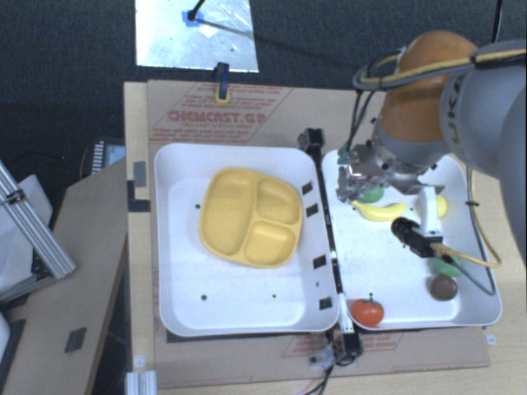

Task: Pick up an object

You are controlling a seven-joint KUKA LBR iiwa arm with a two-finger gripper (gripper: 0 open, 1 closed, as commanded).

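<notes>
My gripper (352, 184) hangs low over the upper left part of the right bin (486, 303). A small green object (372, 194) lies right beside it, partly hidden by the gripper. Just below that rests a yellow banana (382, 212). Near the bin's front left corner sits a red tomato (367, 311). A brown round object (443, 287) lies toward the front right, with another small green piece (447, 267) just above it.
The left bin (177, 303) holds a yellow divided plate (249, 216). A black-clipped divider (323, 220) runs between the two bins. The arm's orange band and grey body cover the right bin's far right corner.
</notes>
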